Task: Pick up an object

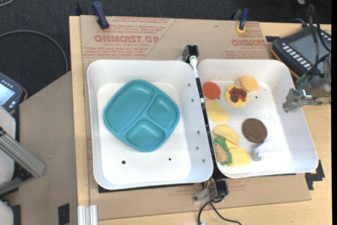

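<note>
I see the gripper (293, 101) at the right rim of the right bin (295, 145); I cannot tell its state. The food pieces lie in the left half of this bin: a red disc (211, 90), a brown disc (254, 130), yellow pieces (216, 111). The left bin (97, 113) holds a teal plate (141, 115).

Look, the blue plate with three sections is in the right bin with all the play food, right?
Not quite. The camera view shows the blue three-section plate alone in the left bin. The play food, like the brown cookie, is in the right bin.
</note>
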Action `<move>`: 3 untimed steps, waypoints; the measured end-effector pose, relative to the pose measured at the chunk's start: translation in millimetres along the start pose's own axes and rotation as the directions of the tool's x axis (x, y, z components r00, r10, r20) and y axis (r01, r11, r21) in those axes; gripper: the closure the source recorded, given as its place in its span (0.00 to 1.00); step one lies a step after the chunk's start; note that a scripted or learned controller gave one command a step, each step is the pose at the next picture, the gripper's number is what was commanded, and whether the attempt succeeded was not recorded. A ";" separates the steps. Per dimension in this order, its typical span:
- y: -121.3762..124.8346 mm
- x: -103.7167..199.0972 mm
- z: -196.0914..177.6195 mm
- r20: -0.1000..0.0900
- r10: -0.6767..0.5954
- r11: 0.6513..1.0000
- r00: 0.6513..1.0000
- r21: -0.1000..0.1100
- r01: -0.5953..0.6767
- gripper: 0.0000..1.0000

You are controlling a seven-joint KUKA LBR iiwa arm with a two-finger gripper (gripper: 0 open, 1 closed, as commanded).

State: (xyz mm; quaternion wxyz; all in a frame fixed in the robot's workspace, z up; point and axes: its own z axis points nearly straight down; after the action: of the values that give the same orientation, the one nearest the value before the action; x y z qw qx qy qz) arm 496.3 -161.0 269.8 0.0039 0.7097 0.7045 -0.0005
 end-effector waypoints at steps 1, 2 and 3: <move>-16.6 119.8 -71.5 -0.009 -0.021 1.000 1.000 -0.005 0.021 1.00; -16.9 160.9 -109.3 -0.007 -0.014 1.000 1.000 -0.002 0.014 1.00; -16.4 158.1 -117.8 -0.005 -0.009 1.000 1.000 -0.001 0.009 1.00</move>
State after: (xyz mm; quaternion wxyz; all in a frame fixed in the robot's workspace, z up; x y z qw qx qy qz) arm 480.5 -2.1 386.6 0.0027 0.7065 0.7077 0.0016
